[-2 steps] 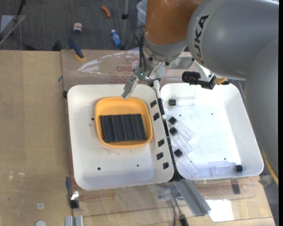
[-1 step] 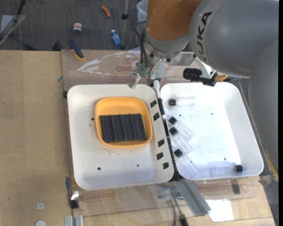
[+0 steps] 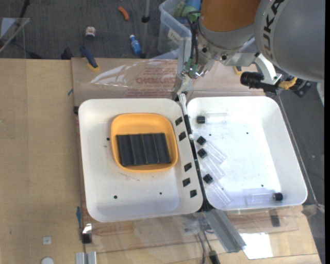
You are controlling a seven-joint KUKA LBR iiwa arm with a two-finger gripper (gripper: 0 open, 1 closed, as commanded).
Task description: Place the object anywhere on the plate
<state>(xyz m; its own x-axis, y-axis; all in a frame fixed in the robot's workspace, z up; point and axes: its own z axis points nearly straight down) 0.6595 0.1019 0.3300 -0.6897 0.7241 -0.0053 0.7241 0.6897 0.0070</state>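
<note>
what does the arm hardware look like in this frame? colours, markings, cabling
Grey arm with rounded casing, dark lettering partly visible on it, and an orange band above the wrist. Thin cables run down to the small metallic gripper. A black-and-white fitting with yellow parts sticks out beside it.

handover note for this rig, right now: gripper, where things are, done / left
Gripper: raised above the far edge of the bins, near the divider; nothing visible between its fingers, and I cannot tell if they are open or shut.
Plate: yellow, in the left bin.
Object: a dark ribbed block already lies flat on the plate, fully inside its rim.
Right bin: a few small clear pieces with black caps.
Done: the block being on the plate suggests the placement is finished.
Left: apparently nothing but confirming and resetting.
</note>
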